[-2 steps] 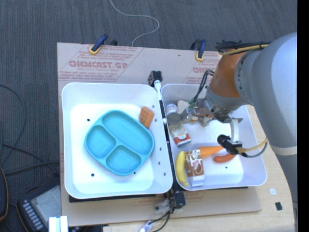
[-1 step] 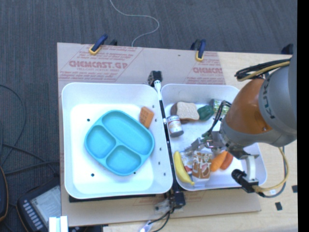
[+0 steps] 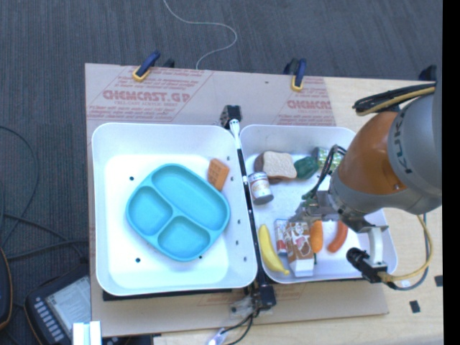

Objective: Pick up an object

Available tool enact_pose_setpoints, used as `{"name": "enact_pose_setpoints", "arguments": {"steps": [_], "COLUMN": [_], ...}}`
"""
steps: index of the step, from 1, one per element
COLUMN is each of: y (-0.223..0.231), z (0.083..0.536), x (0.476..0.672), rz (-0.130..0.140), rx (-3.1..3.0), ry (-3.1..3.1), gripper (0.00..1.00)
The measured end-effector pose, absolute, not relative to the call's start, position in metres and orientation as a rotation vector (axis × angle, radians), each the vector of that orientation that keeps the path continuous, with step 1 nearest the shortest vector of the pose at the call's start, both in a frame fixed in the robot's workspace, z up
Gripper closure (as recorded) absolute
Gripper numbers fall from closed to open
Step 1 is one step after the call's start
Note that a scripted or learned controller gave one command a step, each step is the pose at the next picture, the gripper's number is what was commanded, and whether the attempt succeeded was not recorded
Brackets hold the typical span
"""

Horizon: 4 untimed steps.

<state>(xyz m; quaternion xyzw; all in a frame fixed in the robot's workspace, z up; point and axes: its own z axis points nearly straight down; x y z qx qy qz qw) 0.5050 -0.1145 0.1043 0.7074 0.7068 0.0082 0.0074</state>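
Dark grey carpet around a tan desk under a cardboard sheet held by two clamps. Two white bins: left bin with one blue divided plate and one orange block; right bin with one bread slice, one can, one banana, one printed carton, two orange pieces. Gripper low above the carton; jaws' state: cannot tell.

The bench is lying across the middle of the frame. Two white bins are sitting on it: the left bin at centre left, the right bin touching it at centre right.
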Motion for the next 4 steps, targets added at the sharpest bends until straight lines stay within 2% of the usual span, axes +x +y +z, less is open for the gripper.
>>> {"name": "enact_pose_setpoints", "arguments": {"steps": [1, 2, 3, 4], "y": [-0.115, -0.114, -0.114, -0.115], "z": [0.104, 0.114, 0.114, 0.124], "x": [0.505, 0.506, 0.506, 0.506], "rz": [0.024, 0.027, 0.027, 0.026], "rx": [2.211, 2.213, 2.213, 2.213], "ry": [2.208, 2.209, 2.209, 2.209], "gripper": [0.0, 1.0, 0.0, 1.0]}}
